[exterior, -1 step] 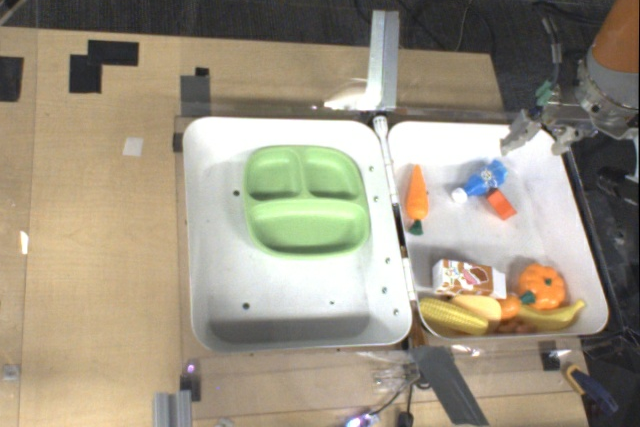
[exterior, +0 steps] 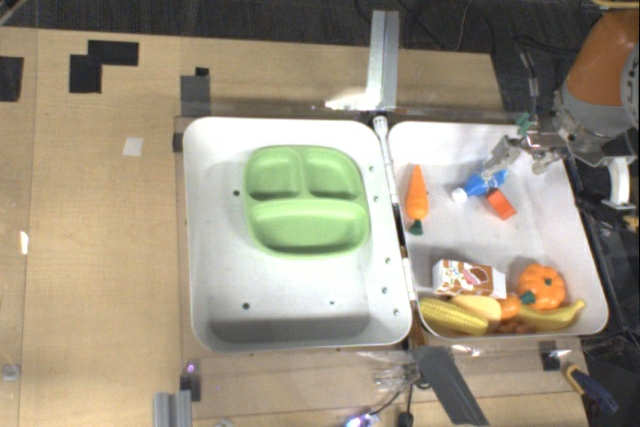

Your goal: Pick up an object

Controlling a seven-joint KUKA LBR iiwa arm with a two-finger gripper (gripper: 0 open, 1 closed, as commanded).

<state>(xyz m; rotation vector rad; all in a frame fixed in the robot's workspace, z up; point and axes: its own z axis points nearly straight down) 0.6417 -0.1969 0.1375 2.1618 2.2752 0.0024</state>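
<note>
One blue bottle, cap toward lower left.

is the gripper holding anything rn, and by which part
Cannot be told. The gripper sits at the upper end of the blue bottle in the right bin, but a grip isn't clear.

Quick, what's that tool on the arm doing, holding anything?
Tool: by the blue bottle in the right bin; whether it holds anything cannot be told.
</note>
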